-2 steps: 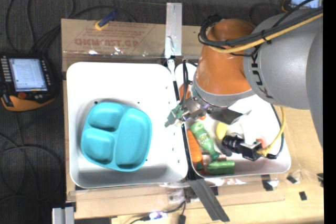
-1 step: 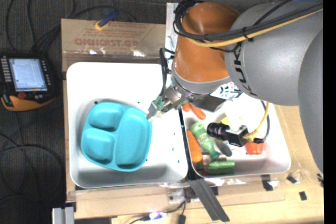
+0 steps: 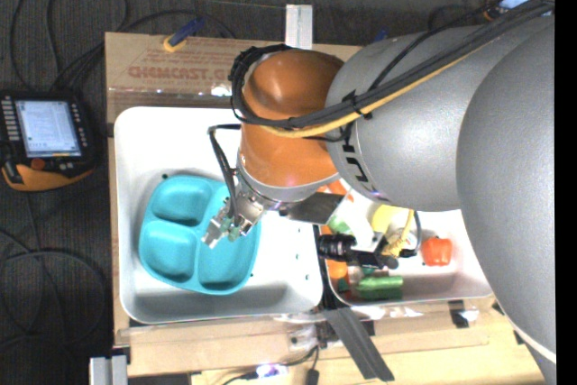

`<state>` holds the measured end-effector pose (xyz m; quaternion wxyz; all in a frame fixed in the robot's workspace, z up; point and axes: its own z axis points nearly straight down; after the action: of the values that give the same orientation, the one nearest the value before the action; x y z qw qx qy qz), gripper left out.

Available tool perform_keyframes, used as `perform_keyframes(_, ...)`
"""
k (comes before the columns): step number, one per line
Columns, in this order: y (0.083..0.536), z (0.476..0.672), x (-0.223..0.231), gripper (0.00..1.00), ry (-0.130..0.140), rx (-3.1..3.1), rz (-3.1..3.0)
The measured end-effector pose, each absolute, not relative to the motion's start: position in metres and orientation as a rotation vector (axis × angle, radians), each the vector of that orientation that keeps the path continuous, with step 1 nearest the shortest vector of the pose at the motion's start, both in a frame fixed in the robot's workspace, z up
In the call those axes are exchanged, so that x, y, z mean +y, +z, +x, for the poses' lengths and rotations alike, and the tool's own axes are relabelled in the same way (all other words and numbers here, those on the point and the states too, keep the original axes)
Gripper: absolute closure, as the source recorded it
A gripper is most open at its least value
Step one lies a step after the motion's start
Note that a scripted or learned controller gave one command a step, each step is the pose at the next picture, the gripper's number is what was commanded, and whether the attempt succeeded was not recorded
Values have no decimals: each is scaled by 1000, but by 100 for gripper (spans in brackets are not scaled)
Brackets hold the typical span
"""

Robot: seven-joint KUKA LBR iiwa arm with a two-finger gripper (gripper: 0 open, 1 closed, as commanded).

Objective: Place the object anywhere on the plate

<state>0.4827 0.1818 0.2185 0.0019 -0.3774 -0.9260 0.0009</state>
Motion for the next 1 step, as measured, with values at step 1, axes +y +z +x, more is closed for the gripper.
perform_keyframes(1, 248, 532, 220, 100, 3, -2984, -982)
